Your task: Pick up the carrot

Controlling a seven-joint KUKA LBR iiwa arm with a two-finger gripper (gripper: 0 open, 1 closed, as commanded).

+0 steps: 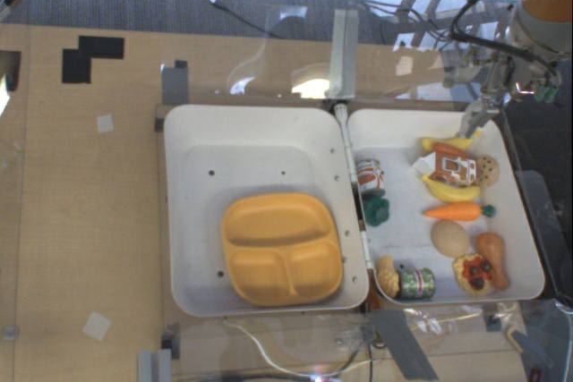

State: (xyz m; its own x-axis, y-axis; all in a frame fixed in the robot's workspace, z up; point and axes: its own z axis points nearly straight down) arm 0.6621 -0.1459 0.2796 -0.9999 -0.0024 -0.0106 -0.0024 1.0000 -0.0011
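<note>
Yellow-orange plastic sectioned tray point(281, 248) lying in left white bin point(192, 192). Orange toy carrot with green top point(457, 212) flat in right white bin point(528, 219), below 2 yellow bananas point(445, 187). Gripper point(476, 115) over bin's upper edge, opening impossible to judge.

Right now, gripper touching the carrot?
Apart. The camera view shows the gripper at the right bin's far edge; the carrot lies well nearer, with bananas between.

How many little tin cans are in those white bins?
2, both in the right bin: a small red-and-white labelled can against its left wall, and a small green-labelled can lying near its front edge. Others may be hidden.
</note>
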